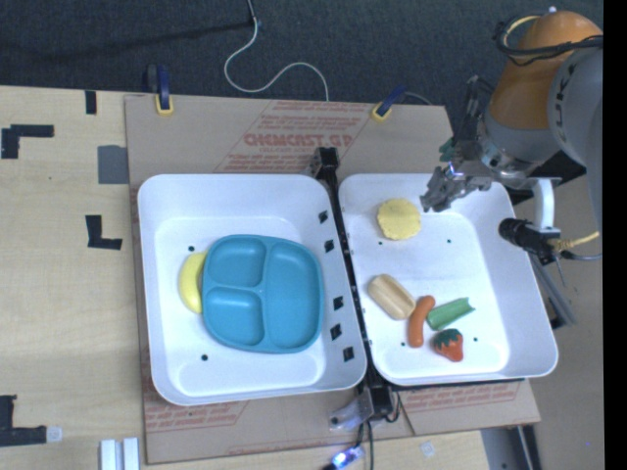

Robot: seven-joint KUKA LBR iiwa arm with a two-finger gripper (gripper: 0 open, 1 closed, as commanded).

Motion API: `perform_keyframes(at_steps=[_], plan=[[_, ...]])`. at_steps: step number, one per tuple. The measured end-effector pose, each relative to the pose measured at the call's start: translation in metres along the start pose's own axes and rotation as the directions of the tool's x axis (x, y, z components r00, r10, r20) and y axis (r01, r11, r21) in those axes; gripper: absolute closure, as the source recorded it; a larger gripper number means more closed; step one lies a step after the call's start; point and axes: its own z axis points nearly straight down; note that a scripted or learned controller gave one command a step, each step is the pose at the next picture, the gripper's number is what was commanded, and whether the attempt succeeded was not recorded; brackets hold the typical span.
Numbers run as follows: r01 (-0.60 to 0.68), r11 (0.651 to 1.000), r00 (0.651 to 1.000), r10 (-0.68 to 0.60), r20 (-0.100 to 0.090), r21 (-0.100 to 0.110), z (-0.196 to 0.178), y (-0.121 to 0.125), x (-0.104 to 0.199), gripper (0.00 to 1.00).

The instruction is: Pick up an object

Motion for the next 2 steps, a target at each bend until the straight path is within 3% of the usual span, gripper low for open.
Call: perform_keyframes(at_steps=[2], plan=[[0.005,1.0,1.0,-0.005,-0.002,0.004,0.001,-0.012,0.121,1.0]])
